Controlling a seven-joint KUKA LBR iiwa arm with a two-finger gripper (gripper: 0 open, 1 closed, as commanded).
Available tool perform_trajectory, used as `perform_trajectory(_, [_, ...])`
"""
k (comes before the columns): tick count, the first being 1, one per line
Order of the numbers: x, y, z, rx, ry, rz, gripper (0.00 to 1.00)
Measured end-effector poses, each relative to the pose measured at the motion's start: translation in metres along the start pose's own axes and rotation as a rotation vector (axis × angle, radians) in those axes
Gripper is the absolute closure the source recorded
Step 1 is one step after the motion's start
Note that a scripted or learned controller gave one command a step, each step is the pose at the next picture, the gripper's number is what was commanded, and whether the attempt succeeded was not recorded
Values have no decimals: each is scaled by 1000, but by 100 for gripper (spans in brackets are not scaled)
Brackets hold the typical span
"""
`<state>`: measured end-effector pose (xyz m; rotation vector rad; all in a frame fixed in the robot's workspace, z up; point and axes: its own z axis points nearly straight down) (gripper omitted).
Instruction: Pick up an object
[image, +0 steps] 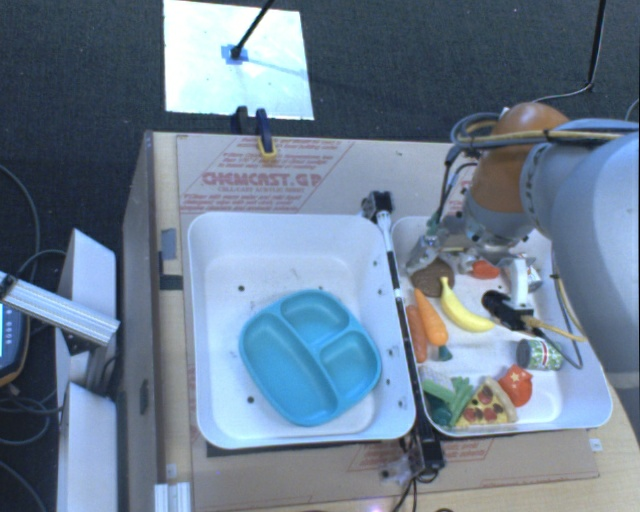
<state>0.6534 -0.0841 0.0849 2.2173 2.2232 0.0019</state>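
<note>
Toys crowd the right bin (592, 415), and the gripper (441, 250) hangs low at its far left corner; open or closed, I can't tell from here, the wrist hides it; nothing shows in its hold. Just under it, touching or nearly so, lies a brown piece (431, 278), flat on the bin floor near the left wall; that looks like the pick it's lined up for. A banana (463, 309) lies just beside the brown piece, toward the middle; a carrot (430, 318) runs along the left wall, just nearer than it; a small red bit (485, 268) sits near the far wall. Well apart, along the near edge: greens (450, 395), a pizza slice (488, 400), a tomato (515, 385); a can (540, 353) lies on its side toward the right wall. The left bin (205, 330) holds a blue plate (312, 355); out of play.

To do this well, I'd say: centre over the brown piece, not its edge; it's flat, so the descent has to go right to the floor; keep clear of the left wall and the banana's tip, or they get caught too; close firmly, then lift straight up and check the piece comes along. Nothing lifted yet, by my reckoning.
</note>
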Motion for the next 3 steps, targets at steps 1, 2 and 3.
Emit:
perform_trajectory(1, [-1,-7,0,1,0,1,0])
perform_trajectory(2, [-1,-6,-11,-2,0,0,100])
perform_trajectory(3, [35,-42,-101,-2,1,-2,100])
